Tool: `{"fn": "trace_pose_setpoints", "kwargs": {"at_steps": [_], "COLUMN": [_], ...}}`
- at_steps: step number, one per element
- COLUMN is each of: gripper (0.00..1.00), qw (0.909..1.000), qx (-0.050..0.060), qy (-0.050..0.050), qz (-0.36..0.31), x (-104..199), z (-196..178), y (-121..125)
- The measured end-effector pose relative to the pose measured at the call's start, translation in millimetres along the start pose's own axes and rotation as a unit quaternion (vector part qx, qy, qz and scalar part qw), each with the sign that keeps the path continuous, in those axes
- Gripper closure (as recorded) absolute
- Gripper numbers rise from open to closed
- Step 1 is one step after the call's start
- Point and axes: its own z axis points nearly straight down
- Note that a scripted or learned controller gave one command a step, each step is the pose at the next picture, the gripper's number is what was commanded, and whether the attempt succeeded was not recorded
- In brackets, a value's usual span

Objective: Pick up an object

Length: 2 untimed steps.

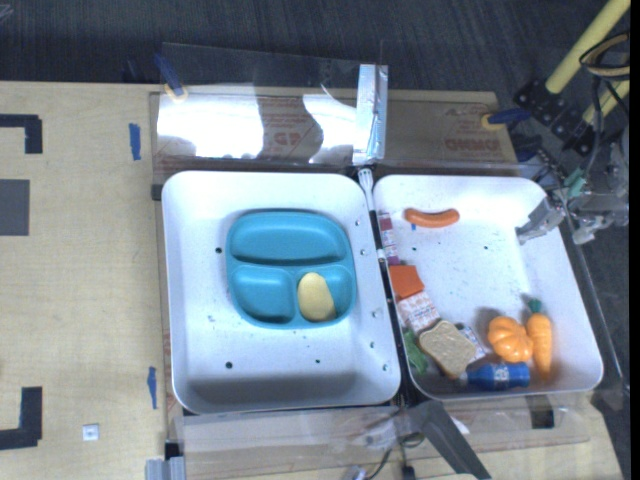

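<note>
End effector: the end effector (540, 220) sits at the right rim of the right bin (470, 253), near the upper right corner; whether it is open or closed cannot be told at this resolution, and nothing is seen between its tips.

Candidate objects: the right bin holds a hot dog (432, 217) near its top edge, an orange packet (406, 282) by the divider, and a crowded group along the lower edge, namely a slice of bread (450, 346), a small orange pumpkin (509, 337), a carrot (540, 340) and a blue item (497, 374).

Left bin: the left bin (190, 298) carries a blue sectioned tray (285, 243) with a yellow lemon (316, 296) in its lower right compartment.

Position relative to end effector: the hot dog lies to the left of the end effector, apart and isolated; the lower group lies well below it in the view.

Risk, crowding: a descent into the lower group would probably meet several touching items, so the tips could land on an edge and push things aside.

Risk, walls: objects near the bin wall or divider leave little room for one tip.

Risk, shape: the rounded pumpkin and lemon may slip out on closing.
</note>
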Motion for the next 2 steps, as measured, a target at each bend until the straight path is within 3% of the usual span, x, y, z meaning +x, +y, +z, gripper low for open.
{"fn": "trace_pose_setpoints", "kwargs": {"at_steps": [1, 2], "gripper": [0.0, 0.0], "qw": [0.9995, 0.9967], "qx": [0.006, -0.002], "qy": [0.002, -0.001], "qz": [-0.03, -0.081], "x": [36, -5], "z": [144, 174], "y": [36, -12]}}
